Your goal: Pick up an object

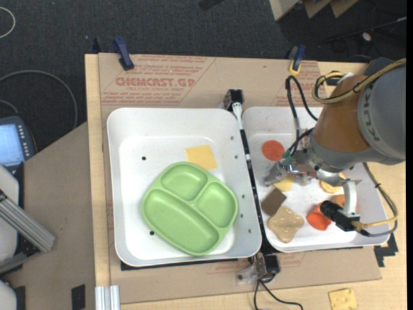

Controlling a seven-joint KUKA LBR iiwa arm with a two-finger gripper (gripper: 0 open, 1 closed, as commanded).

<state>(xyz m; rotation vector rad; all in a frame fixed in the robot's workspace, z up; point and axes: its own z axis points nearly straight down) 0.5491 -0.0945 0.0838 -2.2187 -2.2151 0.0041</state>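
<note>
The grey arm with its orange-brown band point(345, 118) reached in from 3 o'clock and hung low over the right shallow white bin point(258, 118). The hand point(288, 170) sat near the bin's middle, pointing toward 9 o'clock, just above a yellowish piece point(284, 185). Whether the hand was open, closed or holding anything could not be told from the room; the wrist and cables hid it.

Candidate objects in the right bin: a flat red-orange round disc point(273, 150) at 12 o'clock of the hand, a dark brown block point(273, 202) at 6 o'clock, a tan lumpy cookie-shaped piece point(285, 223) further toward 6, and a small orange piece point(316, 219) near 4 o'clock beside a black fitting on the arm. Nothing appeared lifted.

Judgement: the step in hand looked like the descent or the grasp attempt itself. The next move would call for closing on one item, likely the yellowish piece or the brown block, then a straight lift clear of its neighbours.

The left shallow white bin point(122, 134) held a light green divided plastic tray point(189, 206) and a yellow flat square point(201, 155) at its 12 o'clock. Both bins stood on a brown cardboard-covered desk point(155, 76), with blue clamps at the far edge and dark carpet beyond.
</note>
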